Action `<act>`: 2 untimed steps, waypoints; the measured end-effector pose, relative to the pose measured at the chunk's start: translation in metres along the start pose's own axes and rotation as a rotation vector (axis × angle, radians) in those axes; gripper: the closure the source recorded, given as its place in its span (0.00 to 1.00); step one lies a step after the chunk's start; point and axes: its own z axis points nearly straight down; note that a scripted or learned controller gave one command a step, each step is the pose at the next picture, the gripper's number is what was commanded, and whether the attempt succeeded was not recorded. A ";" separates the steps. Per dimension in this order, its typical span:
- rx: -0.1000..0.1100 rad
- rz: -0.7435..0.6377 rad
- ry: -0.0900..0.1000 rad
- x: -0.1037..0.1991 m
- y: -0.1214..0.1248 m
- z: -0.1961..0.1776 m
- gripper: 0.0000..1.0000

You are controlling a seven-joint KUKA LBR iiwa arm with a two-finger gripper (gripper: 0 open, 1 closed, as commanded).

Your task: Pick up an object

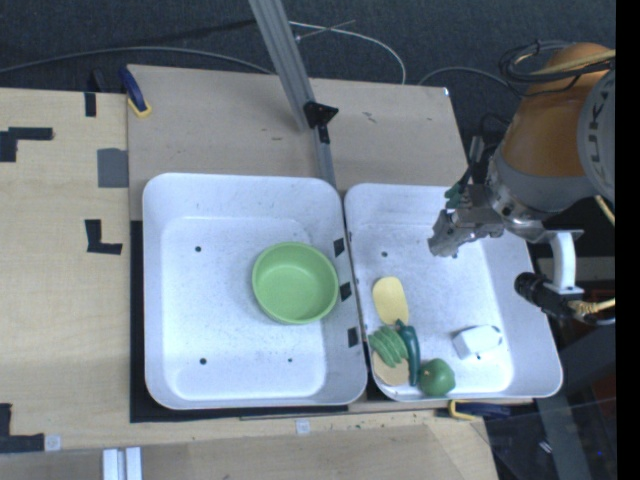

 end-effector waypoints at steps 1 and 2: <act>0.005 -0.003 0.001 0.047 0.024 0.012 1.00; 0.006 -0.005 0.002 0.106 0.044 0.021 1.00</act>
